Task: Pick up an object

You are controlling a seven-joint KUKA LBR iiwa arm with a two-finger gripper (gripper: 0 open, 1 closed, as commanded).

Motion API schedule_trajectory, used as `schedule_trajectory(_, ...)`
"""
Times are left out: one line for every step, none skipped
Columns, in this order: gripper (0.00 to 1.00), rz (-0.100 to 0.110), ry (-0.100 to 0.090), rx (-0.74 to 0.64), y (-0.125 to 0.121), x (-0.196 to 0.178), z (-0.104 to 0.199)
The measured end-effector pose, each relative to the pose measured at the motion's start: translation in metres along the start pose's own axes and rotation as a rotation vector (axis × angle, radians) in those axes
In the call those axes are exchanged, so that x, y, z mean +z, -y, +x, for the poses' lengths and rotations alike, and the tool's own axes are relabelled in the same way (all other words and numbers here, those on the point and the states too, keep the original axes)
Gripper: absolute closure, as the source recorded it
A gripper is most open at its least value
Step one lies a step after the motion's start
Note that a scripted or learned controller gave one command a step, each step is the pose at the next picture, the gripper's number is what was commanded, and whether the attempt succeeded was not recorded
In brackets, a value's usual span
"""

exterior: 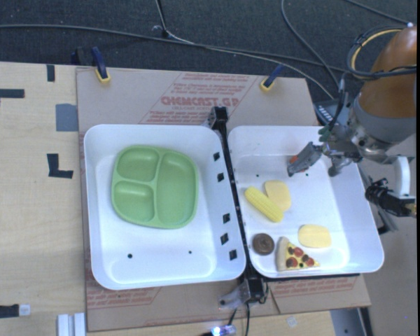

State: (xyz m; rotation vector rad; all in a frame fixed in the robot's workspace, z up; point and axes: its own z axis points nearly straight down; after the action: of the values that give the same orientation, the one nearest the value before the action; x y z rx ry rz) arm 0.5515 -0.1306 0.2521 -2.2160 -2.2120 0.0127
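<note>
The gripper hung over the upper part of the right bin, its fingers seemingly narrow with nothing between them, though the blur made that hard to confirm. The toys lay lower in that bin: a corn cob touching a yellow piece, a pizza slice, a brown disc and a yellow lump. I judged this the approach step; the next move called for travelling toward the corn, opening and descending.
</note>
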Motion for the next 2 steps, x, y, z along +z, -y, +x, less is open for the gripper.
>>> schedule_trajectory(0.0, -0.012, 0.002, -0.003, -0.002, -0.006, 0.0)
schedule_trajectory(0.0, -0.008, 0.002, -0.003, -0.006, 0.041, 0.008)
